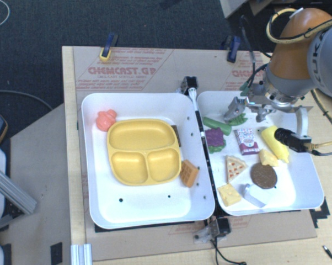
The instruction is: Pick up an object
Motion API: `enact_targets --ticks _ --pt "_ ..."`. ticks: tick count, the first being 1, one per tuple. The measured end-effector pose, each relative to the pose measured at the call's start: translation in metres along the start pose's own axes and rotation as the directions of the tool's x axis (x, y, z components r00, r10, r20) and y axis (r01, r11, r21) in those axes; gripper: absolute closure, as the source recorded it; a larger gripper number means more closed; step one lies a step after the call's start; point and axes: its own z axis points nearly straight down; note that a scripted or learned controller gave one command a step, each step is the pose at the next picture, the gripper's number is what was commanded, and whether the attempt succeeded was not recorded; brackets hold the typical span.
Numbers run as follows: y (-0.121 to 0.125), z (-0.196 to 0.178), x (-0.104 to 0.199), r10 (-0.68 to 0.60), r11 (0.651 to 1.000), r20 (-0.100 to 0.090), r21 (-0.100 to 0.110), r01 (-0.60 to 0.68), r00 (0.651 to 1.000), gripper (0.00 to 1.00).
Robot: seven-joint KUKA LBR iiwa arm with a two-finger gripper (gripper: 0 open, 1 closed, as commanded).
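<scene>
The arm is grey, with a rounded, glossy orange band swelling above the wrist. A yellowish cable loops over the top of that band, and thin dark wires run down beside it. Below sits a silver metal gripper with bare, angular brackets.

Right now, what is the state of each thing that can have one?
Gripper: low over the right bin, by the green pea pod.
Yellow tray: upright in the left bin, its compartments bare.
Pink toy: beside the tray.
Waffle piece: leaning against the tray.
</scene>
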Motion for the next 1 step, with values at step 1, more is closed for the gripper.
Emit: enact_targets --ticks 1 --pt "-0.0023 0.0439 -0.0036 0.001 1.0 0.0 0.0 -0.001 1.0 0.0"
